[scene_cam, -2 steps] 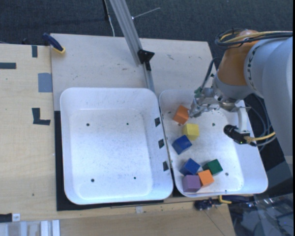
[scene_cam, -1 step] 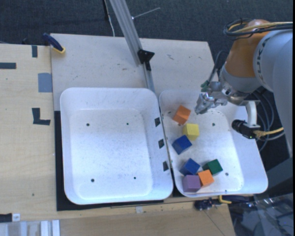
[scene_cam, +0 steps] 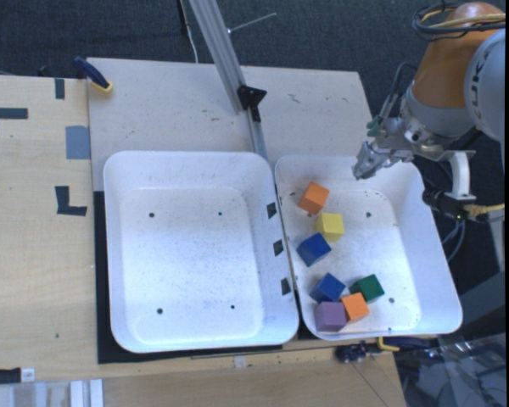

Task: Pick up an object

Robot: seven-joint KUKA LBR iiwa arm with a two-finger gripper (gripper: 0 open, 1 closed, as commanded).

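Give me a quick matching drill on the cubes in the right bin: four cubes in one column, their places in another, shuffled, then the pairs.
Cubes:
1. orange cube near the gripper
2. yellow cube
3. green cube
4. purple cube

Places:
A. nearest the bin's front rim, left of the second orange cube
B. farthest back of the cubes, closest to the gripper
C. right-hand end of the front cluster
D. between the back orange cube and a blue cube

Pairs: 1-B, 2-D, 3-C, 4-A
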